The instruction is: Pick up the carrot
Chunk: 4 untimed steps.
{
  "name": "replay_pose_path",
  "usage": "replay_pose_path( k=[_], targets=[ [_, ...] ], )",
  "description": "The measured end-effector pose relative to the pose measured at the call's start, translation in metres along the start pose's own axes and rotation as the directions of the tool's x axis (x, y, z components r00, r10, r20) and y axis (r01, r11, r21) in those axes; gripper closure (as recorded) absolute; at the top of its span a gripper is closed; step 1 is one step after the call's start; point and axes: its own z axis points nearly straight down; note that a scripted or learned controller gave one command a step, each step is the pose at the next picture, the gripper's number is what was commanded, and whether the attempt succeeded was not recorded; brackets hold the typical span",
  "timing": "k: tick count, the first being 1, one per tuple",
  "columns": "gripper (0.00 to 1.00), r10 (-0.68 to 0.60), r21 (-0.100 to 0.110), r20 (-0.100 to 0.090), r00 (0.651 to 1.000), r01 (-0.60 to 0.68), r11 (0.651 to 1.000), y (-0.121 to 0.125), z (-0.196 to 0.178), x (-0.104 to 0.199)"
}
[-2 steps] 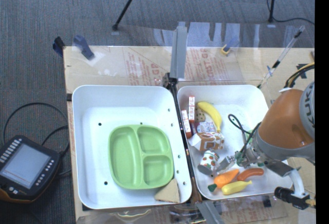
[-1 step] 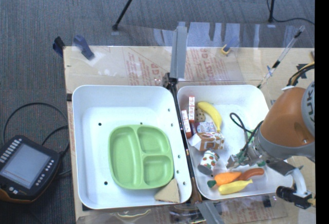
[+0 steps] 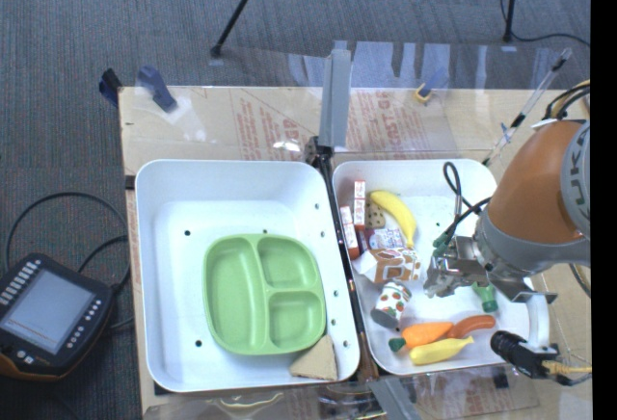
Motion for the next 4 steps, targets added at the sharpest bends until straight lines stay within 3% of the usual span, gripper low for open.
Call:
replay_pose_path(
  k=[1, 2, 3, 4],
  targets=[
    [1.00, 0.250, 0.000, 0.001, 0.968, -0.250, 0.968, 0.053, 0.000, -0.006],
    [1.00, 0.448, -0.002, 0.000, 0.894, -0.448, 0.894, 0.087, -0.111, -0.027],
    [1.00, 0.524, 0.002, 0.001, 0.852, -0.524, 0.852, 0.112, 0.005, -0.095],
    [1.00, 0.859, -0.001, -0.001, 0.512, -0.859, 0.512, 0.133, -0.151, -0.100]
  ],
)
